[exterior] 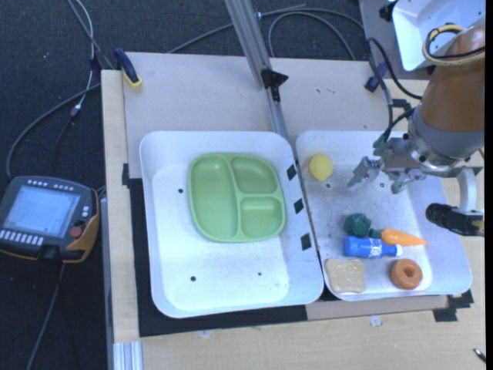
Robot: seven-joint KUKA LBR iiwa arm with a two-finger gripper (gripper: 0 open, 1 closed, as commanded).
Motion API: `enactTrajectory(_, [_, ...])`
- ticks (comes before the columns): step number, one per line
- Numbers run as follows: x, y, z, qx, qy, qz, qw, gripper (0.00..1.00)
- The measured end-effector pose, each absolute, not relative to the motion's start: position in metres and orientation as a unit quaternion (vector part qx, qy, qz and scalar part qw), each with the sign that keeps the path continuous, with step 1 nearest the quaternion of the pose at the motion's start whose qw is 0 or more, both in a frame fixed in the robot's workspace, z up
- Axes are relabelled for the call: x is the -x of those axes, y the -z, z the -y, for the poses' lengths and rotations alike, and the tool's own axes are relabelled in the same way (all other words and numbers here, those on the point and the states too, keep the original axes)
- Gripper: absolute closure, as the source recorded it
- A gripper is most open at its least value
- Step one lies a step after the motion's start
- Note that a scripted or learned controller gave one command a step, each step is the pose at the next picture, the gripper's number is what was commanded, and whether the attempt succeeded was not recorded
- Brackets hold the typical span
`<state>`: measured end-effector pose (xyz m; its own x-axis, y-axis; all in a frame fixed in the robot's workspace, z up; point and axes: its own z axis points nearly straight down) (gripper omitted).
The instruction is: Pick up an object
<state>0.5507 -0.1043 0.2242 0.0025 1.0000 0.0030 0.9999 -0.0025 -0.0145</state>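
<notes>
My gripper (380, 179) hangs over the back of the right bin (454, 272). Its two fingers (360, 176) are spread open and nothing is between them. A yellow ball (320, 166) lies to its left near the bin's back left corner. In front of the gripper lie a dark green piece (357, 223), a blue bottle (362, 247) and an orange carrot (403, 238), close together. A slice of toast (346, 275) and a brown donut (406, 273) sit at the bin's front edge.
The left bin (173, 284) holds a green divided plate (236, 196). A metal pole (250, 21) slants up from between the bins. A black part (453, 218) juts over the right bin's right rim. A teach pendant (46, 218) lies off the bench at left.
</notes>
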Motion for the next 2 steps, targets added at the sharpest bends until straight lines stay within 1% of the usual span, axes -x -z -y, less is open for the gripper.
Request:
enactTrajectory(1, [-0.553,-0.231,0.104,0.707,0.0,0.707,0.001,0.0])
enactTrajectory(2, [-0.56,-0.185,0.106,0.707,-0.0015,0.707,0.003,0.0])
